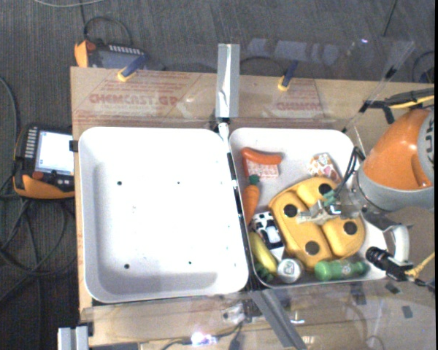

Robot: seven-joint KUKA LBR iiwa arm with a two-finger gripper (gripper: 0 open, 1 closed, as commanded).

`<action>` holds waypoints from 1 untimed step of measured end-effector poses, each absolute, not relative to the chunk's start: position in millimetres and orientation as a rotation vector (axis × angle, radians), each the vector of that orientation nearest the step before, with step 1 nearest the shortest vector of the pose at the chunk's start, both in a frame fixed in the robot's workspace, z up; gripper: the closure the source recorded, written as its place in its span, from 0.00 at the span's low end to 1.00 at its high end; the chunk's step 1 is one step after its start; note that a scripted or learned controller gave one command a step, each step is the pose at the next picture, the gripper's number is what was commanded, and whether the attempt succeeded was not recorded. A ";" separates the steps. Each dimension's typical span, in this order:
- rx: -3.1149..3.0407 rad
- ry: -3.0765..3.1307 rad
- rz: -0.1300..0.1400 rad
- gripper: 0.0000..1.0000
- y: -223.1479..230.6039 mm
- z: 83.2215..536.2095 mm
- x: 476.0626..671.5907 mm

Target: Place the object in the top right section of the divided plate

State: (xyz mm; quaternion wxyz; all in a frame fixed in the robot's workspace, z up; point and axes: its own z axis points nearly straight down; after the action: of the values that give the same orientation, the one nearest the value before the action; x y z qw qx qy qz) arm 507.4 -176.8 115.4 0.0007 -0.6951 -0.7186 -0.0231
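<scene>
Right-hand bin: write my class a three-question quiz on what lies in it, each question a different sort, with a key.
1. True or false: the yellow divided plate lies in the left bin.
2. Which item lies along the right bin's near edge, below the plate? A) green bottle B) carrot C) sausage
3. Fill in: the gripper hangs over the ____.

Key: 1 false, the plate lies in the right bin. 2 A. 3 the plate.
</scene>
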 end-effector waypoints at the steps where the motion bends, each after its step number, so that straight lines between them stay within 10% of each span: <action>1: -2.214 -2.230 0.009 1.00 -224.9 342.9 490.2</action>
State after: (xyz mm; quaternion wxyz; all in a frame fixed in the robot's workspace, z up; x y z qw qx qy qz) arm 490.2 -224.9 342.9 -0.0001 -0.7046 -0.7096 0.0028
